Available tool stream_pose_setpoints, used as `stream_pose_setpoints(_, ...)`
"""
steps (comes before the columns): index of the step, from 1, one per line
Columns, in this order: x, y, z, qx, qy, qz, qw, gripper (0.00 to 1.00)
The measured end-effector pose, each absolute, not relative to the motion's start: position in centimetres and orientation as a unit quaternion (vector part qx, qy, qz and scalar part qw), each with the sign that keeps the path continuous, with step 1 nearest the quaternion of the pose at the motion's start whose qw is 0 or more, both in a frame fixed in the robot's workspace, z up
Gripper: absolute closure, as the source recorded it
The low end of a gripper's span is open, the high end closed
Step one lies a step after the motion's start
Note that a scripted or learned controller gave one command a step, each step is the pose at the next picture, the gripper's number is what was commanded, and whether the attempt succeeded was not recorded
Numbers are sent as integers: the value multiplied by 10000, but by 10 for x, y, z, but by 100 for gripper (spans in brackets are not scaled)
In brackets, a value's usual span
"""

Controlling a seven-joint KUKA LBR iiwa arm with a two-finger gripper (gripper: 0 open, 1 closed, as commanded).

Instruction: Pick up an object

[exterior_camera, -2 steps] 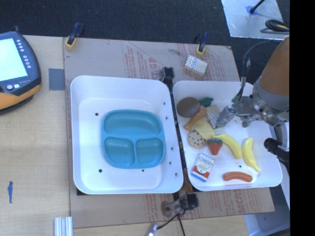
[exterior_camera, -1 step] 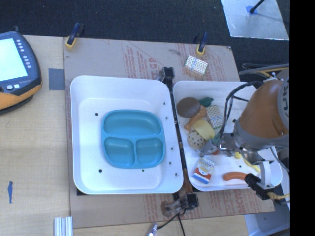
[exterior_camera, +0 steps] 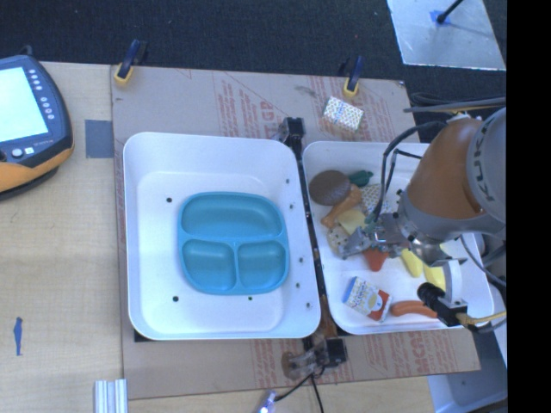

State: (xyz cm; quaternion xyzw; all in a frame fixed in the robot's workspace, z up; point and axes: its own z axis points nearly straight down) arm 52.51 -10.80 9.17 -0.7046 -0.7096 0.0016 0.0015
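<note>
The right bin [exterior_camera: 337, 315] holds several small objects: a brown round piece [exterior_camera: 328, 186], a dark green piece [exterior_camera: 361, 178], an orange and yellow piece [exterior_camera: 346, 214], a small white packet with a picture [exterior_camera: 363, 296], a red-orange carrot-like piece [exterior_camera: 411, 309] and yellow pieces [exterior_camera: 424, 268]. My gripper [exterior_camera: 362, 241] reaches down among the pieces in the middle of this bin, over a grey piece and a small red-orange one [exterior_camera: 376, 260]. The arm's orange band [exterior_camera: 448, 175] hides what lies under it.
The left bin [exterior_camera: 146, 231] holds a blue divided plate [exterior_camera: 233, 241]. A small patterned block [exterior_camera: 343, 113] lies on the cardboard behind the right bin. A tablet-like pendant [exterior_camera: 26, 119] sits at the far left. Clamps [exterior_camera: 127, 63] hold the cardboard's back edge.
</note>
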Motion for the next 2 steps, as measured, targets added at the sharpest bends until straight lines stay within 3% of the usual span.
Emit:
stream_pose_setpoints(1, 525, -109, 102, -7029, -7113, 33, 17, 100)
stream_pose_setpoints(2, 535, -29, 192, -7049, -7093, 2, 11, 100)
